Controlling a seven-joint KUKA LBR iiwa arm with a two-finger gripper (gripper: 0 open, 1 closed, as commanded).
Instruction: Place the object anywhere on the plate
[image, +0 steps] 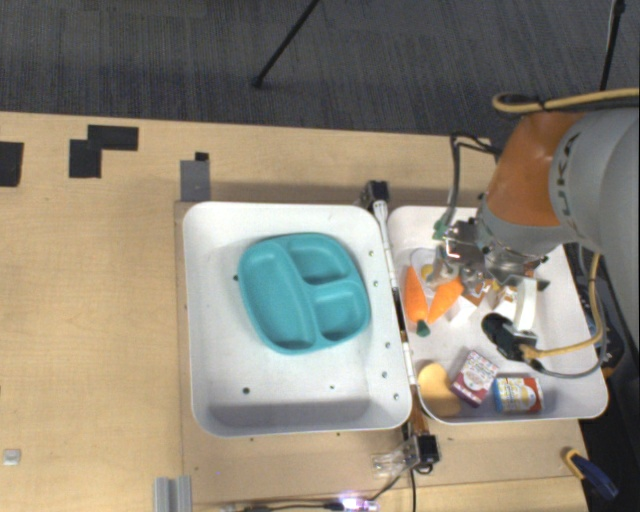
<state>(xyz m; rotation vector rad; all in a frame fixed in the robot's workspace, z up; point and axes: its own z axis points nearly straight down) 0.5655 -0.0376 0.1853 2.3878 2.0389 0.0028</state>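
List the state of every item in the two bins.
teal plate: flat in left bin, nothing on it
carrots: two, lying in right bin beside the gripper
yellow ball: resting at right bin's near edge
carton: tilted
can: on its side

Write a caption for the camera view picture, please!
Robot arm over the right bin of toy food; teal plate waits in the left bin.

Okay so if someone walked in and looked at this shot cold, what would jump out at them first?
Probably the teal divided plate, lying alone in the left white bin. Next, the grey arm with its orange band reaching in from the right, its gripper low over the right bin. Beside it lie two toy carrots, with a yellow round item and a small can along the near edge.
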